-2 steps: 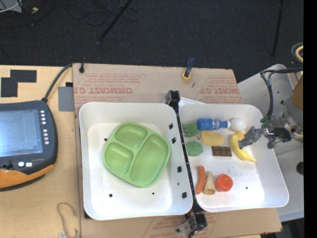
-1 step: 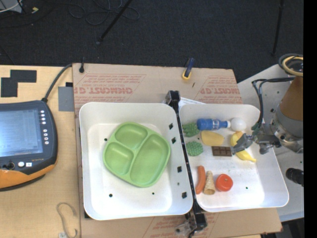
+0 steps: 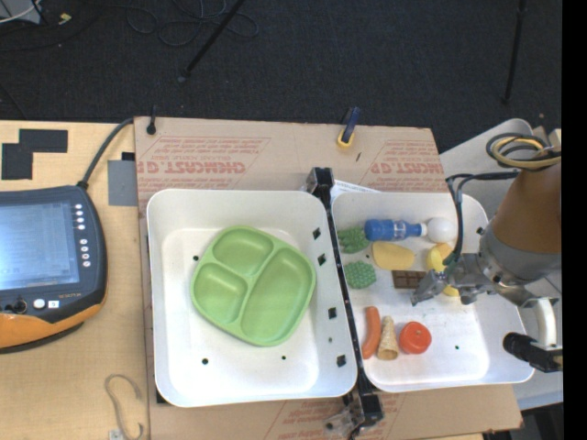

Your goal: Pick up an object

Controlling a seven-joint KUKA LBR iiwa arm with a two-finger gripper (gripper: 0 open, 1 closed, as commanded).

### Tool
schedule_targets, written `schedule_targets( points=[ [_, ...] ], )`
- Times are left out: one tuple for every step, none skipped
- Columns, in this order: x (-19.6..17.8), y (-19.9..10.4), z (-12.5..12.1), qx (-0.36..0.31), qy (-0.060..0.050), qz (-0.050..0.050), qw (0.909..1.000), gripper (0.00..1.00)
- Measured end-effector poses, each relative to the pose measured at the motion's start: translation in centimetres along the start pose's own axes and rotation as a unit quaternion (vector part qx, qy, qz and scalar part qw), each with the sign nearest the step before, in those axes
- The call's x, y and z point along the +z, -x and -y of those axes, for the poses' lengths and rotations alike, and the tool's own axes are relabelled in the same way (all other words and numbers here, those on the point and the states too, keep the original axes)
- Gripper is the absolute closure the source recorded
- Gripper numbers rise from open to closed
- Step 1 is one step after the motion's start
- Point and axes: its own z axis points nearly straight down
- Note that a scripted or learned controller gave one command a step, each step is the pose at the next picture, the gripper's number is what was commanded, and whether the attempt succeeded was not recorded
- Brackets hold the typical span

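Here, claw [image 3: 438,287] low in the right bin [image 3: 477,367].
Brown block [image 3: 406,280] touches its left side; banana [image 3: 440,256] just above. Finger state: cannot tell.

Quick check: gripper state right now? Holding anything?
Gripper: low in the right bin, beside the yellow block and a small brown item. Cannot tell open or closed; no object seen in its grasp.

You are looking at dark carpet [image 3: 367,44] strewn with black cables [image 3: 174,12] behind a wooden counter [image 3: 55,337], cardboard sheet [image 3: 275,154] on top, evenly lit.
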Motion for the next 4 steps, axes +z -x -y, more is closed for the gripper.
schedule_targets(
  points=[
    [5.4, -0.2, 0.0, 0.000, 0.001, 0.000, 1.0000, 0.00],
    [4.1, 0.0, 0.0, 0.003, 0.002, 0.001, 1.0000, 1.00],
    [-0.9, 1.0, 0.5, 0.003, 0.005, 0.002, 1.0000, 1.00],
    [-5.3, 0.7, 0.0, 0.000, 0.006, 0.002, 1.0000, 1.00]
  ],
)
